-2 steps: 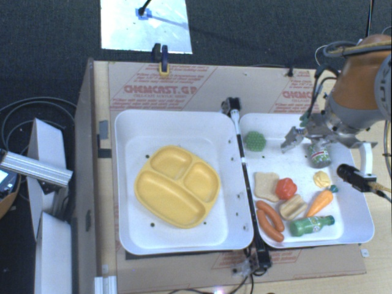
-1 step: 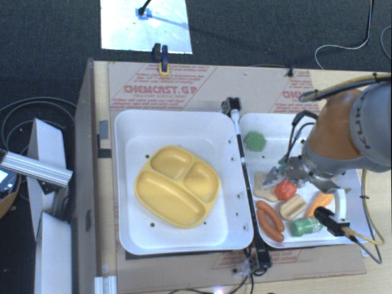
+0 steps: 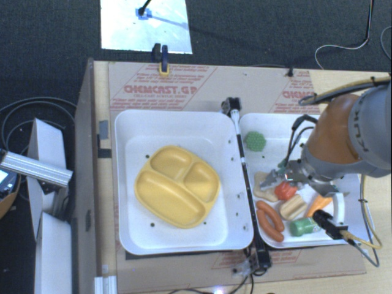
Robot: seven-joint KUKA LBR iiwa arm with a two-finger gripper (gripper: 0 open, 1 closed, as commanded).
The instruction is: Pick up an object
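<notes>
Sausage (image 3: pixel 270 220) long axis diagonal, beside bun (image 3: pixel 293 207), near gripper (image 3: pixel 288 177).

Red tomato-like piece (image 3: pixel 285 191) lies among food items in right bin (image 3: pixel 269 127).

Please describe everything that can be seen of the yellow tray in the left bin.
The yellow tray is a shallow, rounded dish that looks like smooth plastic. Raised ridges divide it into three compartments: one long and two smaller. All three look empty. It lies flat, right side up, turned at a slant to the bin's walls, near the middle of the left bin. It rests on the bin's white floor and touches nothing else; the gripper is over the right bin.
</notes>
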